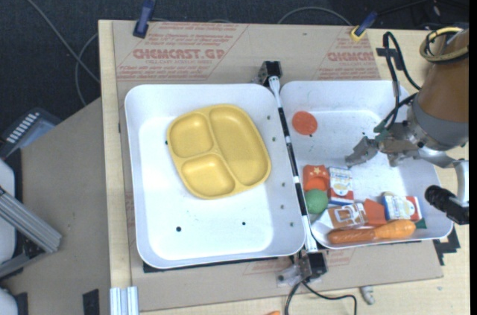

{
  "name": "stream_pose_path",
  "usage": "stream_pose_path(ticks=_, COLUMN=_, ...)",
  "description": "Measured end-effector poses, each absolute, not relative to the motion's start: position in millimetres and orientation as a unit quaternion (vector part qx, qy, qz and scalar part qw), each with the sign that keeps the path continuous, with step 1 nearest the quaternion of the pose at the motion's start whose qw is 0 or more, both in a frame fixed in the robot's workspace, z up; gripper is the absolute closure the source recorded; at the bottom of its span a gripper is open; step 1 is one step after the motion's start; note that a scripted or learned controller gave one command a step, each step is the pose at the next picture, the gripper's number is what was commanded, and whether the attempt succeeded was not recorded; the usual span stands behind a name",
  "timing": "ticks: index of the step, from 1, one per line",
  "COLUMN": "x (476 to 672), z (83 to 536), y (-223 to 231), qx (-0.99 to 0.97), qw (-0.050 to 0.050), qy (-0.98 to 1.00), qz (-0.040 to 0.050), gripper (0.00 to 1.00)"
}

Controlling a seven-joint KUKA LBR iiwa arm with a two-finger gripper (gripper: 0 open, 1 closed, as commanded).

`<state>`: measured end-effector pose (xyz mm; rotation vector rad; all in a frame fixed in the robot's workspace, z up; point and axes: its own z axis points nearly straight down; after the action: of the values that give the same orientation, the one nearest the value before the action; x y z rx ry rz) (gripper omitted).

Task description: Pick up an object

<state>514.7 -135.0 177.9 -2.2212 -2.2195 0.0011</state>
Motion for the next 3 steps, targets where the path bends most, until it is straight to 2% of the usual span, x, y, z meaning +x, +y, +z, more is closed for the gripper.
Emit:
stream_pose_path(ticks=1, x=649.2, z=86, y=-116, qx=-0.707, qw=-0.002, qy=-0.707, qz=-0.002, gripper=0.0)
stream_pose_path(ticks=2, x=599.5, z=85, y=-174, qx=-0.707, qw=0.0, qy=-0.707, qz=0.0007, gripper=0.0)
stream_pose_path(ticks=3, x=603.5, z=87, y=-93, qx=-0.707, qw=-0.001, qy=-0.707, qz=-0.0021, gripper=0.0)
